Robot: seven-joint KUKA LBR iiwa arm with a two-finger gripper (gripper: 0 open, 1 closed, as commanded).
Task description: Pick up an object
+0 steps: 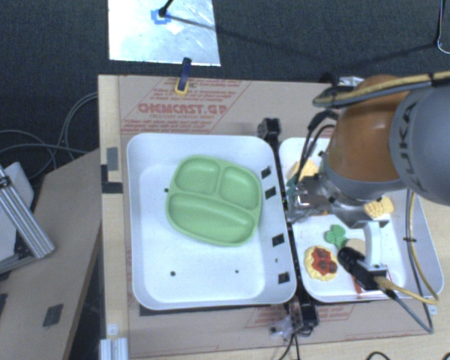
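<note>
Reaching in from the right, your arm [375, 137] hangs over the right bin [326, 289], and its orange band hides most of the claw [304, 199]. You cannot tell whether the claw is released or clenched, and nothing shows in its grasp.

The likeliest picks lie toward the near right of the claw. A green toy vegetable [335, 236] sits near it, and a round yellow toy food with red topping [321, 262] lies just beyond, close to the bin's near wall. Both look lumpy or round, so you have no clear long axis to line up on. A yellow toy piece [307, 169] peeks out on the claw's far side, and another yellow toy [379, 207] lies beside the wrist.

The left bin [154, 268] bears a green divided plate [214, 199], well apart from the claw.

Red print on the brown sheet [184, 88] under the bins reads "CHEMCAST GP". The dark lettering on the grey arm is too foreshortened to read in full.
</note>
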